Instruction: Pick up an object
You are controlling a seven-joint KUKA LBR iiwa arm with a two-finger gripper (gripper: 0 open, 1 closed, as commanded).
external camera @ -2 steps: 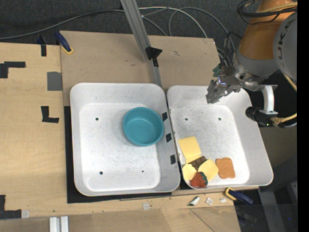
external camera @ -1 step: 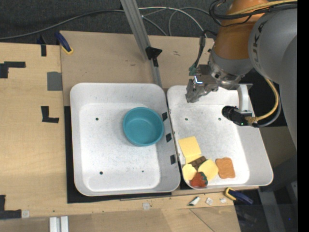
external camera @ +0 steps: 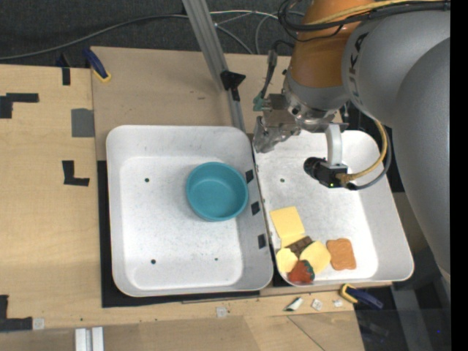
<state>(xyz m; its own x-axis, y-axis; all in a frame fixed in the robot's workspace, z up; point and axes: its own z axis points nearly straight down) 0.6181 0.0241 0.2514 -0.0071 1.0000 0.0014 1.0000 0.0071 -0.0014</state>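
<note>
Objects available for picking lie in both bins: a blue bowl [external camera: 216, 190] sits upright near the middle of the left bin [external camera: 131, 269], and a cluster of small pieces occupies the near part of the right bin [external camera: 365, 203], namely a yellow block [external camera: 287, 224], a smaller yellow piece [external camera: 316, 254], an orange slab [external camera: 341, 254] and a red item [external camera: 300, 272]. The pieces touch or overlap, which in my judgement complicates a clean grasp. The gripper [external camera: 269, 136] hangs over the far left corner of the right bin, close to the divide between the bins and well apart from every object. Nothing is seen between its fingers; whether they are spread or pressed together cannot be told.
</note>
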